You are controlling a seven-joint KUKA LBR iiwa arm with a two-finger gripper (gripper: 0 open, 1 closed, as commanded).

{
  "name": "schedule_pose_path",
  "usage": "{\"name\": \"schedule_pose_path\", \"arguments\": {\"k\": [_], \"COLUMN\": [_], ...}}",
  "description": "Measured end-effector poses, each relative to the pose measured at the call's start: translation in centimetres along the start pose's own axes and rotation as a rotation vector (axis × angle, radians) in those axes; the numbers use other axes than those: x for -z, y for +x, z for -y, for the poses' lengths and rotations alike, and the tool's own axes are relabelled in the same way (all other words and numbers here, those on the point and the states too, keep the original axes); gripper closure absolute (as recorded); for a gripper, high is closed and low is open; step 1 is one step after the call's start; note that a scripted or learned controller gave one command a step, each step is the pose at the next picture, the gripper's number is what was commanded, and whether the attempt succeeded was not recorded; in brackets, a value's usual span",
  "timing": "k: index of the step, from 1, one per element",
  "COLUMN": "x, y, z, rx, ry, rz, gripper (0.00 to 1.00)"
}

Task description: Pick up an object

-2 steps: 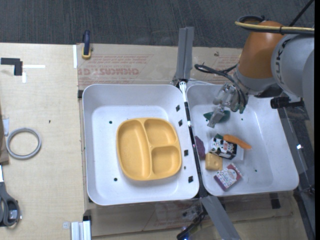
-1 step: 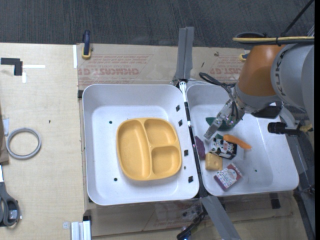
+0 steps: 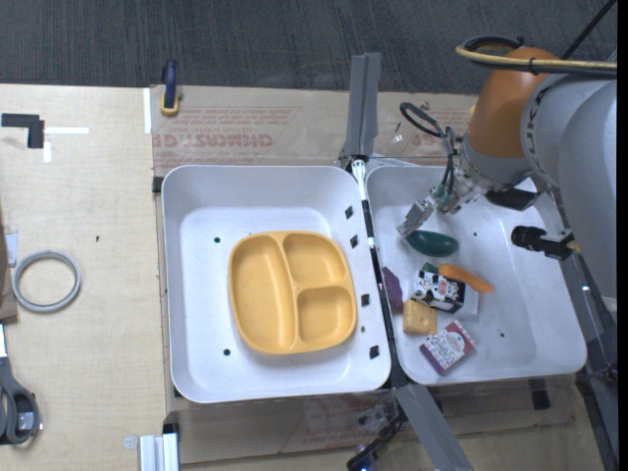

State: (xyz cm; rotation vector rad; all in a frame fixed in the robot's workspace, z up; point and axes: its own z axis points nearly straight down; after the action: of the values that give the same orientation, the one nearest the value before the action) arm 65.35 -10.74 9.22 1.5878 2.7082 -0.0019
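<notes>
While the grey arm (image 3: pixel 569 116) reaches in from the right side of the bench, its gripper (image 3: pixel 420 216) hangs low over the far-left part of the right bin (image 3: pixel 549 346), fingers pointing toward the divider between the bins. Whether those fingers are spread or closed cannot be told at this size. Nothing is visibly held between them.

Just beside the gripper tip, toward the near edge, lies a dark green oval object (image 3: pixel 432 242); contact cannot be judged. Nearer still, an orange carrot-shaped piece (image 3: pixel 467 279) rests at a slant, touching a black-and-white patterned item (image 3: pixel 439 289). A yellow block (image 3: pixel 419 317) sits by the bin's left wall, with a purple piece (image 3: pixel 392 287) against that wall just beyond it. A small red-and-white packet (image 3: pixel 447 347) lies close to the near edge.

Left bin (image 3: pixel 186 292): a yellow three-compartment plate (image 3: pixel 291 290) sits about centre, compartments bare.

Bench surface left of the bins: a grey ring (image 3: pixel 43 281) near the left edge, scissors (image 3: pixel 17 406) at the near-left corner.
</notes>
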Motion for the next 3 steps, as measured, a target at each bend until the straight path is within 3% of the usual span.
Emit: {"name": "schedule_pose_path", "arguments": {"k": [1,2,3], "x": [1.0,1.0,0.0], "y": [0.0,0.1,1.8], "z": [-0.1,-0.1,4.3], "rx": [0.005,0.004,0.143], "ry": [0.0,0.0,0.0], "rz": [0.003,0.003,-0.001], "gripper": [1.0,0.0,0.0]}}
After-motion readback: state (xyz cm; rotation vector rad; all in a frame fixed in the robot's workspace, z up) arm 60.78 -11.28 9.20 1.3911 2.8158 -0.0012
